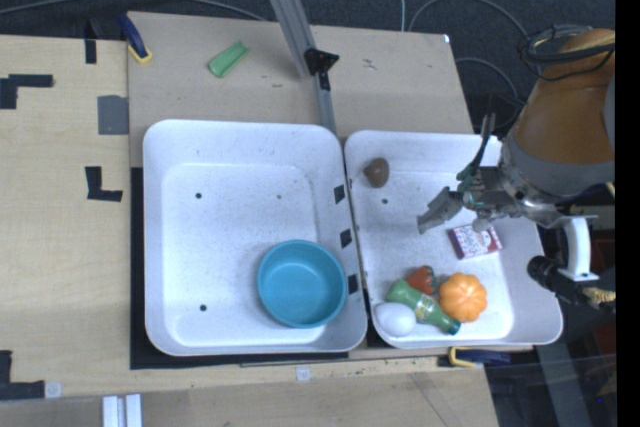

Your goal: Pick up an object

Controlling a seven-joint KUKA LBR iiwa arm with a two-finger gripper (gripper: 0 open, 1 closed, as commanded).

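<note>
1. The arm [565,125] reaches in from the right, its jaws over the right bin [400,215], above bare white floor near the bin's middle.
2. The jaws stand spread, with nothing between them.
3. A small red-and-white packet [474,241] lies just beside the jaws, toward the bin's right wall.
4. A brown lump [376,172] sits near the bin's far left corner, well apart from the jaws.
5. Along the near edge cluster an orange ball [462,296], a green bottle-like toy [422,305], a red piece [421,279] and a white egg shape [395,319].
6. A blue bowl [301,282] rests upright in the left bin [200,165].
7. A green block [227,59] lies on the surface behind the bins.
</note>
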